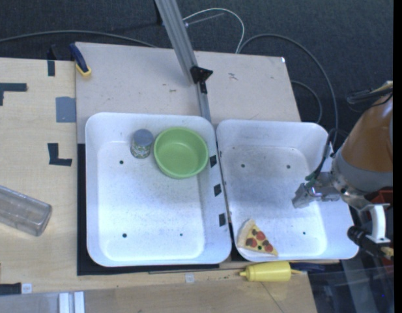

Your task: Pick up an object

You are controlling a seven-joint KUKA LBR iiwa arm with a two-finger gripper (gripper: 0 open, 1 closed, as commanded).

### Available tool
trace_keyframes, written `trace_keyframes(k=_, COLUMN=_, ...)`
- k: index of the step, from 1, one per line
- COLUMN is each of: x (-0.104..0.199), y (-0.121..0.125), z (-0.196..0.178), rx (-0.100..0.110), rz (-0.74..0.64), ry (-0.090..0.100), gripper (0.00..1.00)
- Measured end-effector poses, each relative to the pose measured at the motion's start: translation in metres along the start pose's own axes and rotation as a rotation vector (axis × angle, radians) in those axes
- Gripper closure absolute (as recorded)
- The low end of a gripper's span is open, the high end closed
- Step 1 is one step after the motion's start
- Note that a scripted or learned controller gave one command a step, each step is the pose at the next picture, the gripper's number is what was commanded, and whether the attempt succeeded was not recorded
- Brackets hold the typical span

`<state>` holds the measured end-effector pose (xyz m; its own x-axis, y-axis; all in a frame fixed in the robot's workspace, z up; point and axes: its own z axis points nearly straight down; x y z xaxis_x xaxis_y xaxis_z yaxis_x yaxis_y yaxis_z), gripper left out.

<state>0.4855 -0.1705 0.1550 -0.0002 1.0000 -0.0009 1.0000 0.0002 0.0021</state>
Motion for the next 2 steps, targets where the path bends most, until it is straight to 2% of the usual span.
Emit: trace_keyframes(k=2, x=0.003, y=0.017, z=-0.091, rx=-0.001, rz=-0.002, ry=-0.001, gripper=1.00)
